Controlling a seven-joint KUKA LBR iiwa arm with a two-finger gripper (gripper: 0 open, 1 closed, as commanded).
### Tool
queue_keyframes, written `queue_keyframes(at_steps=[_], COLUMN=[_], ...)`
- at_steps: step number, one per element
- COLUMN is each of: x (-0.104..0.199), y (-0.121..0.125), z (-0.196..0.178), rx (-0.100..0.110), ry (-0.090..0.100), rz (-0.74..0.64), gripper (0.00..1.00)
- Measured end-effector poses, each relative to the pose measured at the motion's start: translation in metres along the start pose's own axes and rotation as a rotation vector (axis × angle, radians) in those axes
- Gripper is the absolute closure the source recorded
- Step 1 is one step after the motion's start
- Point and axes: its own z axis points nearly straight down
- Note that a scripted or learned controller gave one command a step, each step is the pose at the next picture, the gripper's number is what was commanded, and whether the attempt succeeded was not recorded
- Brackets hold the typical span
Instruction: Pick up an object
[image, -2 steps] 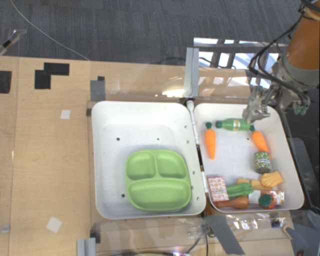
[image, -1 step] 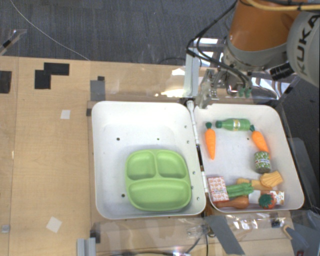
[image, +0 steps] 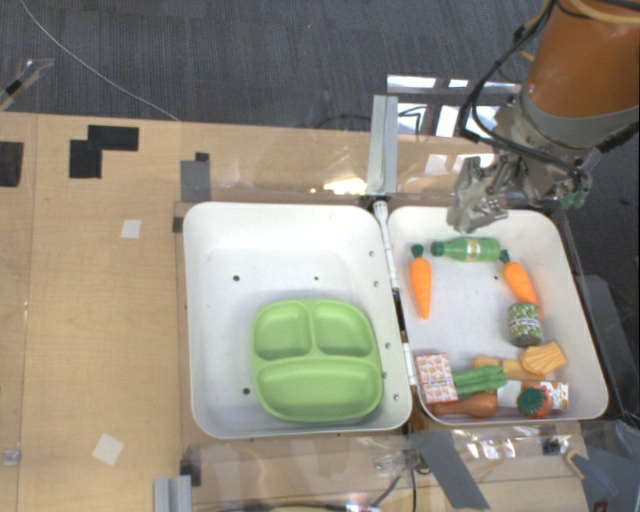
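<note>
My gripper hangs over the far edge of the right bin, just above a green bottle lying on its side. Nothing shows between its fingers. One orange carrot lies left of the bottle. A second carrot lies to the bottle's right. A small green can stands below that second carrot. Along the bin's near edge sit a red-and-white carton, a green vegetable, a yellow ridged piece and several other toy foods.
The left bin holds a green divided plate toward its near side. A metal post stands behind the seam between the bins. Black markers lie on the wooden bench at the far left.
</note>
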Motion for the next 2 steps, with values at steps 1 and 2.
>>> queue_keyframes(at_steps=[1,2], x=[-0.047,-0.028], y=[-0.011,-0.116], z=[-0.041,-0.047], rx=[0.000,0.004], ry=[-0.005,-0.002], rz=[0.090,0.011], gripper=[1.00,1.00])
